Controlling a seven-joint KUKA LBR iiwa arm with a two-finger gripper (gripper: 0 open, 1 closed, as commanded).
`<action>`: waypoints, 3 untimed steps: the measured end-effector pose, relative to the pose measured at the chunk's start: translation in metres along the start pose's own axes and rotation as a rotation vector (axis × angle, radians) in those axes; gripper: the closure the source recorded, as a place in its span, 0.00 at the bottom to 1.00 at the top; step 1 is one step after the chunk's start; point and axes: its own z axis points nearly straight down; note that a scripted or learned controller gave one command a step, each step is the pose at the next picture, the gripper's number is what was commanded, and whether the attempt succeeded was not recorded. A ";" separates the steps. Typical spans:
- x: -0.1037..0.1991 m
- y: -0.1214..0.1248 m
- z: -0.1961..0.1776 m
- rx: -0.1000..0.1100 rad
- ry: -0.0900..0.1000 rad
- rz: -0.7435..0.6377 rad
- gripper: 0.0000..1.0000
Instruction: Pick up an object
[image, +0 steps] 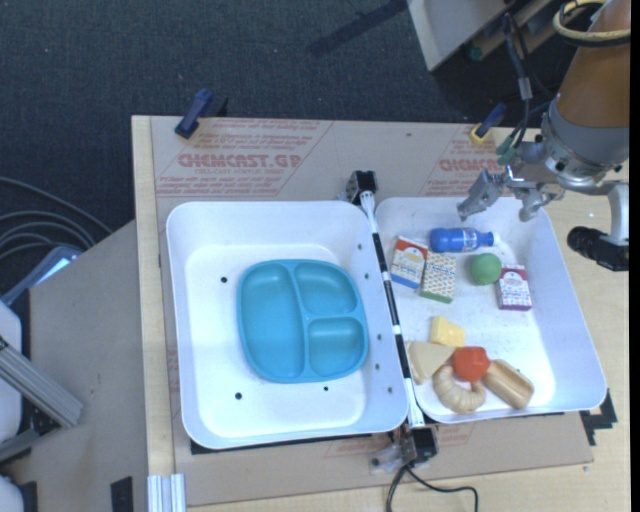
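Blue bottle (460, 239) just below spread, empty fingers (503, 198) | green ball (485, 267) beside | cartons near

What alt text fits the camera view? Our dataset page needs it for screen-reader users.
A grey robot arm's open pincer hovers above the right bin, near a blue bottle and a green ball, holding nothing. The left bin holds a blue divided plate.
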 end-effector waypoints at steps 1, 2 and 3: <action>-0.036 -0.004 0.165 -0.006 -0.003 0.001 0.00; 0.017 0.012 0.170 -0.003 -0.001 -0.001 0.00; 0.017 0.012 0.160 -0.003 -0.001 0.000 1.00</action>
